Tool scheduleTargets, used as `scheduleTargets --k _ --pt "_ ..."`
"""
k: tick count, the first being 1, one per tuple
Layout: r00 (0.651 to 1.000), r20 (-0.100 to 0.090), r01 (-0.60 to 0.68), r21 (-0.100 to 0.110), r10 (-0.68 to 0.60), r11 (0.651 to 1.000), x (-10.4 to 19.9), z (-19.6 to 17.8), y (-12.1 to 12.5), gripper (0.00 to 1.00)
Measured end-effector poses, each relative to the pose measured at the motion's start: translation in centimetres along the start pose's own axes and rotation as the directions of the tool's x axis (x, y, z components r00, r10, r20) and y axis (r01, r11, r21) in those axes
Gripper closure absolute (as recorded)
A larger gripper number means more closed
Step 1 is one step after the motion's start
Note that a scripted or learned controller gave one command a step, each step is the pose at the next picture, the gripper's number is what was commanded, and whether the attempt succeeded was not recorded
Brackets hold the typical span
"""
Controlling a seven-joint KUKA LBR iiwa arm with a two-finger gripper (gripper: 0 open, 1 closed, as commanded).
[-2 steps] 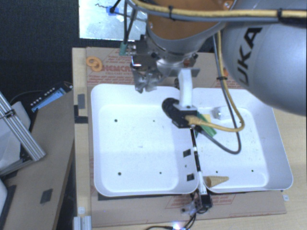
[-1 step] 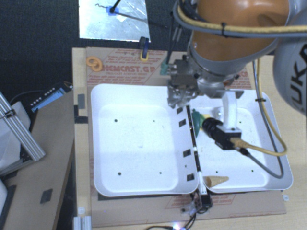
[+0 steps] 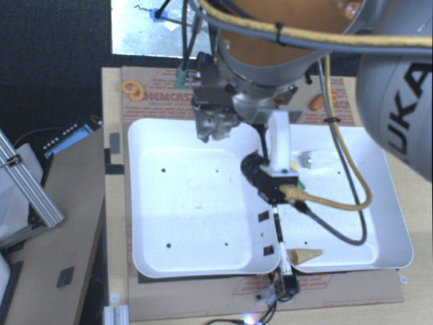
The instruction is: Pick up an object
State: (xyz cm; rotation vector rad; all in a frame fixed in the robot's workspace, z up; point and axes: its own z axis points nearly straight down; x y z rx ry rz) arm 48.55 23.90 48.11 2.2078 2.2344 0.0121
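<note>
The gripper (image 3: 215, 128) hovered at the left bin's (image 3: 196, 202) back rim, finger state impossible to tell; best swing right toward the tan cone (image 3: 304, 254).

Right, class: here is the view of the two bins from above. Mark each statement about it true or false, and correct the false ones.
1. A tan cone-shaped object lies at the near edge of the right bin. True.
2. The claw hangs over the far edge of the left bin. True.
3. The tan cone-shaped object is held in the claw. False: it lies in the right bin, far from the claw.
4. A yellow cable loops over the left bin. False: it loops over the right bin.
5. A pale, clear-looking object lies in the right bin. True.
</note>
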Motion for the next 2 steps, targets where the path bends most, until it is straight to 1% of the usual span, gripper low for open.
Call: scheduleTargets --k 1,2 --pt "1.0 0.007 -0.024 0.003 0.024 1.0 -13.1 0.5 0.0 1.0" --pt "1.0 0.001 -0.002 0.0 0.002 1.0 -6.0 -3.9 0.0 1.0"
